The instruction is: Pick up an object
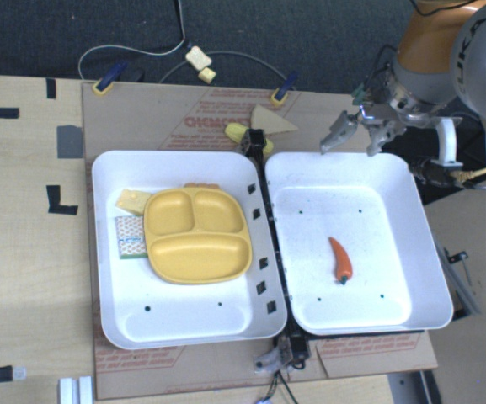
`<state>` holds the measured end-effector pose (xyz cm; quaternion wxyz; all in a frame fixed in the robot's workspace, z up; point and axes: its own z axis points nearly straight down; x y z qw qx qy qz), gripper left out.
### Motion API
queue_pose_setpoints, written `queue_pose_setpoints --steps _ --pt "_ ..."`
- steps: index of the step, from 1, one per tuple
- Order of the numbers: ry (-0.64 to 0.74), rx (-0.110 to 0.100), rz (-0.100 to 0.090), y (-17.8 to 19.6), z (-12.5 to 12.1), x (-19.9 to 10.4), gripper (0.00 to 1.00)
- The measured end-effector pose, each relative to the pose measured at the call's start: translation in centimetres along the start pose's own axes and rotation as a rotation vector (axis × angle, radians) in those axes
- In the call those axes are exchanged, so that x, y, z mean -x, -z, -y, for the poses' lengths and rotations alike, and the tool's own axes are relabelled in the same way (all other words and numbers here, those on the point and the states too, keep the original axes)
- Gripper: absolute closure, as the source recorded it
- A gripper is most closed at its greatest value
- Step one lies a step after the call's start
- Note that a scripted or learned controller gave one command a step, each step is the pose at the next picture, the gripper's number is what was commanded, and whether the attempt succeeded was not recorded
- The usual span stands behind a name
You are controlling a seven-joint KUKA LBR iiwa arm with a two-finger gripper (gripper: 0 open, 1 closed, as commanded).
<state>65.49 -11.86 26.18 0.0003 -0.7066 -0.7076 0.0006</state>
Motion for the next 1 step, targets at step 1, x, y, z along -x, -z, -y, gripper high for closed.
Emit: queue_pose_setpoints --steps 1 --pt "-0.002 -0.014 -0.003 -8.79 8.65 -1.00 0.00"
